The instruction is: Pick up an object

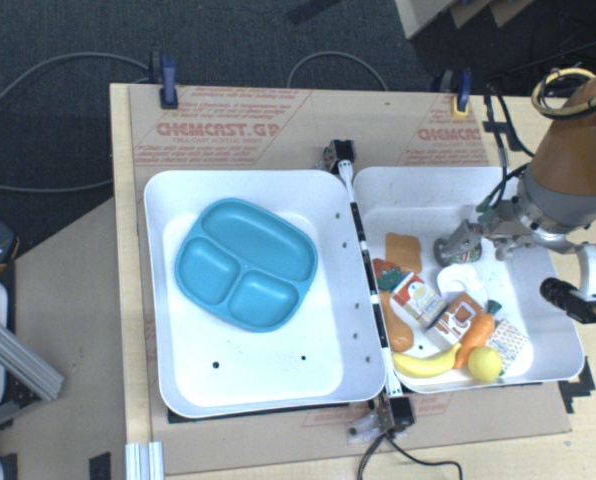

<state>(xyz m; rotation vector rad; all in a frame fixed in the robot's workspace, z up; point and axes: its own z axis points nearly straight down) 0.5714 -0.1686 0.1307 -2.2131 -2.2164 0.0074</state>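
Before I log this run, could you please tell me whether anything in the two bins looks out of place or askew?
Nothing looks spilled or damaged. The blue three-compartment plastic plate lies at a slant in the left white bin. In the right white bin, the yellow toy banana, orange carrot, yellow lemon and small packets crowd together in a jumble.

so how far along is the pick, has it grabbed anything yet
Nothing looks picked yet. The gripper is low in the right bin, above the pile, with no item visibly between its fingers. The banana, carrot and lemon lie in the bin. Grasp and lift remain.
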